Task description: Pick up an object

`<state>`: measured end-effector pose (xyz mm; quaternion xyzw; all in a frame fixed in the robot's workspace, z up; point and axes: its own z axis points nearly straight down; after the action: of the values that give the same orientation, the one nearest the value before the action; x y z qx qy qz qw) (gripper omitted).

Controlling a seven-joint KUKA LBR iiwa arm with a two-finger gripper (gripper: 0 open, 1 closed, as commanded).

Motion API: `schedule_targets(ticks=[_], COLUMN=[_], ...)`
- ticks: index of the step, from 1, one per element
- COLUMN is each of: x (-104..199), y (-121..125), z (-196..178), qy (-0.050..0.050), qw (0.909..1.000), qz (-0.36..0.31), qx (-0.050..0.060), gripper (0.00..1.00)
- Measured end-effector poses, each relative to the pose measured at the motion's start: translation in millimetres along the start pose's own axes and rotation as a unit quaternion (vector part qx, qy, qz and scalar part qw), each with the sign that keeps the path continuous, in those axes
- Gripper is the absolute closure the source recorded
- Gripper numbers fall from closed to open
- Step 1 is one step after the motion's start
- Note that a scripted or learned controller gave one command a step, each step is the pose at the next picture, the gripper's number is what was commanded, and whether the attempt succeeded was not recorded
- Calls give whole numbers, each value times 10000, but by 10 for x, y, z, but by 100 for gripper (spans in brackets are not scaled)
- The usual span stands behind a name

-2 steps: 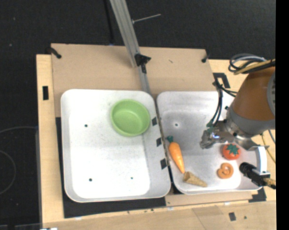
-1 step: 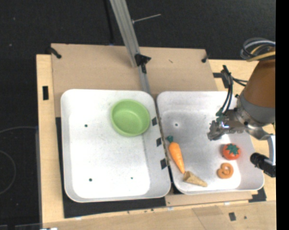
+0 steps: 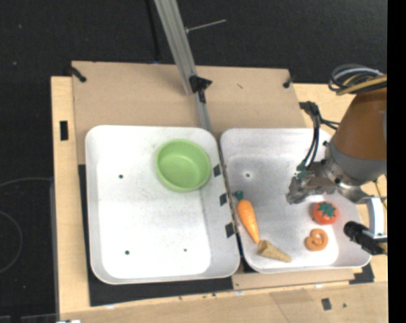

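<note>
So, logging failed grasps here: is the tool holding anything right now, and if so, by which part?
Nothing is held. The tool hangs over the right bin, apart from the tomato, pretzel and carrot.

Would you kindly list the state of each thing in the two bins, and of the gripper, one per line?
Green bowl: upright, in the left bin.
Carrot: lying flat by the right bin left wall.
Cone: on its side.
Tomato: resting free.
Pretzel: lying flat.
Gripper: over the right bin, holding nothing visible.
</note>
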<state>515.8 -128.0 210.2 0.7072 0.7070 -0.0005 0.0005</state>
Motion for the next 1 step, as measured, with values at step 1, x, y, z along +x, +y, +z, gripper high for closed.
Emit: schedule_targets(ticks=[1], x=[500], y=[89], z=[51], qy=[10], qw=[10000], qz=[-13], qx=[-1], gripper=[100])
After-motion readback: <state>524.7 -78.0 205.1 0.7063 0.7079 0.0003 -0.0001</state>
